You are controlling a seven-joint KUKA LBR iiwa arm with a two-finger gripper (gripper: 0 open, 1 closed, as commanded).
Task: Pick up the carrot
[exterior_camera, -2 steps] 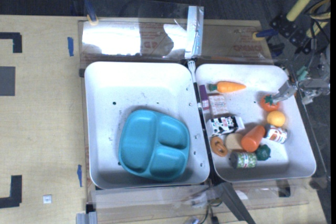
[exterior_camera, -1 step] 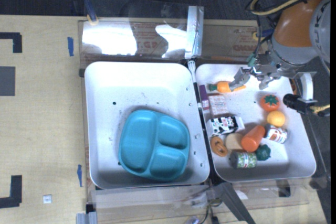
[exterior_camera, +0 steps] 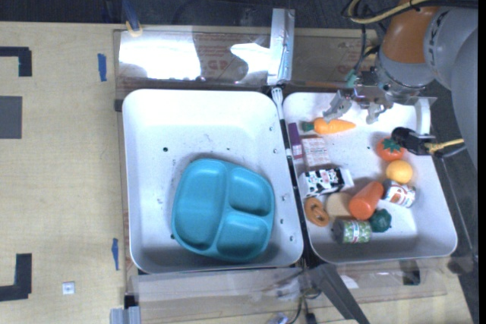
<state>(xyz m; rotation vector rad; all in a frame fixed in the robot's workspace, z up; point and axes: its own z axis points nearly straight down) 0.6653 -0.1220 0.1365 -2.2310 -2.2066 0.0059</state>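
Carrot [exterior_camera: 334,126]: lies on its side in the right bin [exterior_camera: 440,235], far-left part, orange body w/ green top pointing left toward the divider. You'll see the gripper [exterior_camera: 354,105] just above it at the bin's far wall; one finger [exterior_camera: 335,107] comes down at the carrot's far edge, the other finger [exterior_camera: 373,113] sits off to the right over bare bin floor. Fingers spread apart, nothing between them; carrot not held. Can't tell if the left finger touches the carrot or just overlaps it in view.

Arm [exterior_camera: 425,42] enters from far right, orange band above the wrist.

Other items, right bin: tomato [exterior_camera: 392,149] near the right wall, lemon [exterior_camera: 399,172] just near-side of it, small can [exterior_camera: 400,196] below that. Orange bottle [exterior_camera: 365,199] tilted mid-bin, jar [exterior_camera: 354,231] at near side. Cow-print carton [exterior_camera: 325,180] and pretzel [exterior_camera: 317,212] along the left side.

Left bin [exterior_camera: 152,117]: teal tray [exterior_camera: 223,209], 3 compartments, near-right of centre.
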